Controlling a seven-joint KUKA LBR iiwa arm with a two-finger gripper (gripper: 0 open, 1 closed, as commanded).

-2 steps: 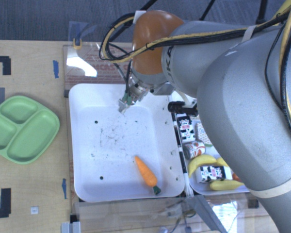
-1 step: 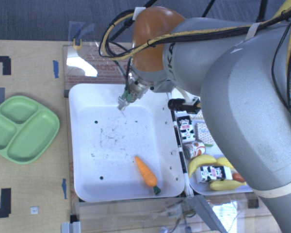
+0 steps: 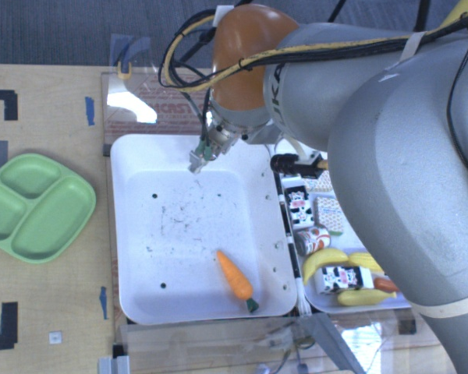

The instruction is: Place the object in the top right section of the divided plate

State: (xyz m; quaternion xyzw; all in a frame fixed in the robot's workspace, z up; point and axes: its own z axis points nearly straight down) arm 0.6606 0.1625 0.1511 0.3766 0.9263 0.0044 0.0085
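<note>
The arm (image 3: 390,131) is bulky, smooth and grey, with a rounded orange band (image 3: 246,49) above the wrist; black and yellow cables (image 3: 218,65) loop over it, and a small metallic gripper (image 3: 201,158) ends it

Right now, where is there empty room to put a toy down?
Most of the left bin is bare, between the tool and the carrot. The green divided plate has nothing in its sections. The right bin is crowded: bananas and small boxes.
</note>
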